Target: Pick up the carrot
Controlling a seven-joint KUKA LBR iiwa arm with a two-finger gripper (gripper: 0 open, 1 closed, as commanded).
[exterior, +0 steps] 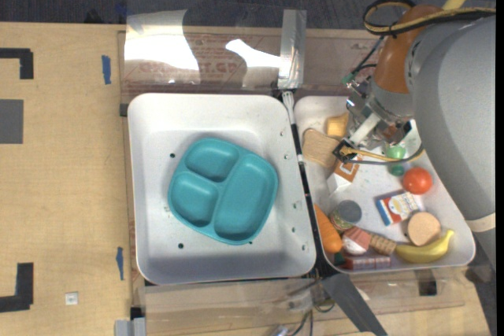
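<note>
The carrot (327,231) is a short orange piece lying against the left wall of the right bin (455,208), near its front corner, with a grey disc (345,212) just behind it. My gripper (358,139) hangs over the back of the same bin, well behind the carrot and apart from it. It points down among a tan wooden piece (318,147) and a yellow cheese block (337,126). Nothing shows held in it.
The right bin also holds a banana (426,248), a red tomato (417,181), a round tan piece (423,228), a small white card box (398,206) and a green item (396,153). A teal divided plate (224,189) lies in the left bin (150,169).
</note>
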